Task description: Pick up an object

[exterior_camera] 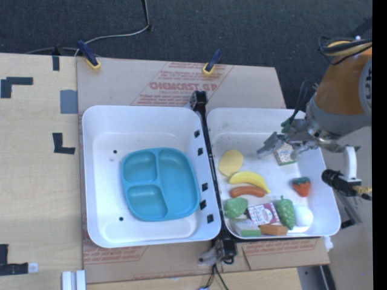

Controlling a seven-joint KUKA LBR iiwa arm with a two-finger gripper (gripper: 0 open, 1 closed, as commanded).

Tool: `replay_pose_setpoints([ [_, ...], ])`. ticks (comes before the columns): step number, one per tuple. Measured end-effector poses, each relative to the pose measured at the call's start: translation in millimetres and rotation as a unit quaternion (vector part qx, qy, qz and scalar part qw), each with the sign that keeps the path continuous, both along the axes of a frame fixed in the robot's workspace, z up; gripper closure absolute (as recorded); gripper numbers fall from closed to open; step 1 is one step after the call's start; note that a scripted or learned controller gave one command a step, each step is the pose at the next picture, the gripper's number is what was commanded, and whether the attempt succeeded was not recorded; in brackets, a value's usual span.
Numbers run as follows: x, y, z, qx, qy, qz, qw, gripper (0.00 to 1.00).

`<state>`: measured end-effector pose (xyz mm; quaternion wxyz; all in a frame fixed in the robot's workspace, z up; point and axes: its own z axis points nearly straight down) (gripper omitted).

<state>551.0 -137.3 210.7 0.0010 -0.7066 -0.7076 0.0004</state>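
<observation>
The gripper (283,145) hangs over the right white bin (329,222), apparently clamped around a small pale boxy packet (283,154). It looks light and stiff; gripping its flat sides should suit.

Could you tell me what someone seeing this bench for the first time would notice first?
Probably the blue divided plate lying alone in the left bin. Next, the cluster of toy food along the near side of the right bin: a yellow banana, a hot dog and a strawberry. The gripper hangs over that bin's far right part, with a small object by it.
</observation>
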Motion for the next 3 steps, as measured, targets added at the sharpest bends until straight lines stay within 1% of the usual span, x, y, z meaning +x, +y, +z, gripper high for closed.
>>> replay_pose_setpoints([
  [1,-12.2,-81.3,-19.8,-0.0011,0.000,-0.001,1.0000,0.00],
  [2,19.7,-76.6,-120.2,-0.0008,-0.002,0.000,1.0000,0.00],
  [3,71.0,-34.5,-124.8,-0.0018,-0.004,0.001,1.0000,0.00],
])
